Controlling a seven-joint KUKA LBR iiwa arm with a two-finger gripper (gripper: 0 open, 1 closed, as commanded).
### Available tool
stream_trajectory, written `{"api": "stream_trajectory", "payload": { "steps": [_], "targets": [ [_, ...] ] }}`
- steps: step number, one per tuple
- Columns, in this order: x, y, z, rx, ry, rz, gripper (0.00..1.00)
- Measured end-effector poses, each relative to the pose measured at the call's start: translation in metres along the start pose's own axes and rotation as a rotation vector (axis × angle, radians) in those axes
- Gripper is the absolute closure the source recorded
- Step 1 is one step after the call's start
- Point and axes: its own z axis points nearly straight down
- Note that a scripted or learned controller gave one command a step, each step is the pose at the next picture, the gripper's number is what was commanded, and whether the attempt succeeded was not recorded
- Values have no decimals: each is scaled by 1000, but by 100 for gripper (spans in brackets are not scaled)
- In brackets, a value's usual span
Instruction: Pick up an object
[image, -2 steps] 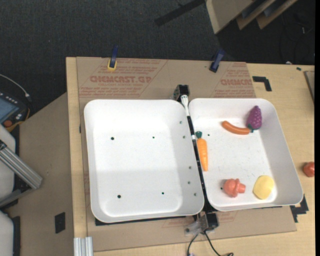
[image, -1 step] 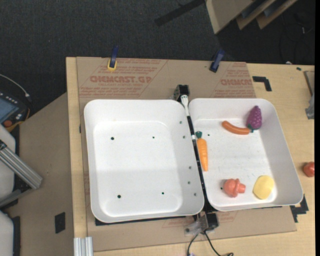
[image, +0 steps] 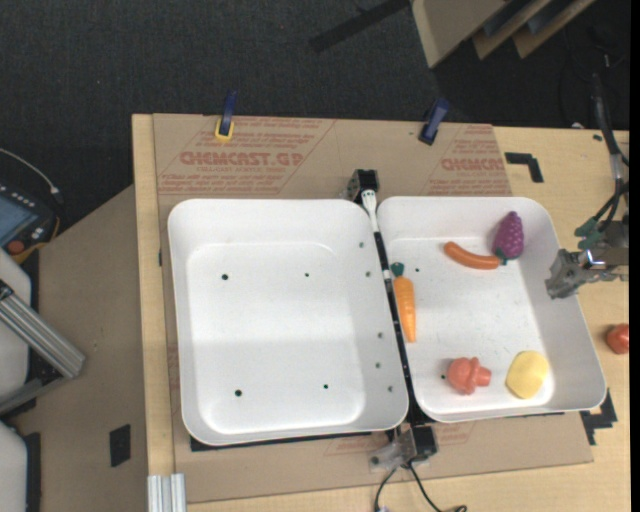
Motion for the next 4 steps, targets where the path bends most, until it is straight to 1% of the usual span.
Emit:
{"api": "stream_trajectory", "payload": {
  "steps": [1,2,3,4],
  "targets": [
    [-31,2,-60,-18,-8,2,100],
    [-17,2,105,1,0,1,100],
    [-18,4,86,-15,-7,1,100],
    [-31,3,32,-17,-7,1,100]
  ]
}}
